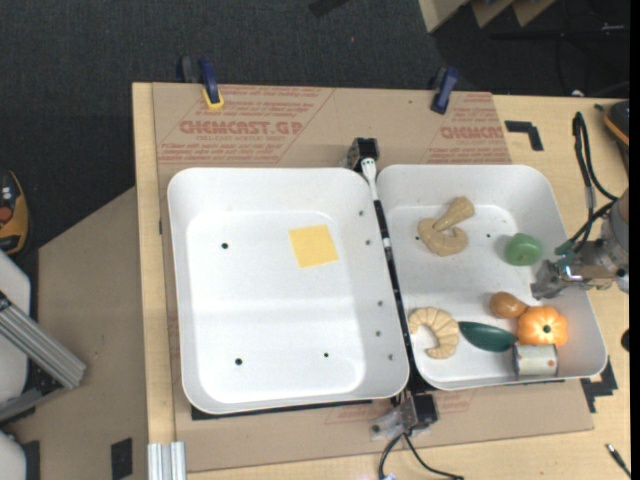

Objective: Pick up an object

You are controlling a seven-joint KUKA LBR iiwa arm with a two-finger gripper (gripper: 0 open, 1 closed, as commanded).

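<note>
Where the view meets its lower edge, the table (300, 438) carries black cabling and a connector (415, 413) at the seam between two shallow white bins. Nearest in the right bin (455, 183) lies a small white block (536, 360), touching an orange tomato-like piece (542, 325) just behind it. A dark green pod-shaped piece (487, 336) lies to their left, its tip beside a pale curled pastry (436, 330) near the bin's left wall. A small brown-orange piece (507, 305) sits just behind the green pod and touches the orange one. The gripper (560, 271) enters at the right rim, just above that cluster; its metal parts are too small and blurred to tell how wide the fingers stand, and nothing can be seen between them. Farther back, a round green ball (522, 250) lies near the gripper, and a tan, knobbly root-shaped piece (447, 230) lies toward the bin's middle. The left bin (200, 268) holds one flat yellow square (314, 246), well apart from its walls. Farthest, two blue clamps (210, 80) grip the brown board's rear edge.
</note>
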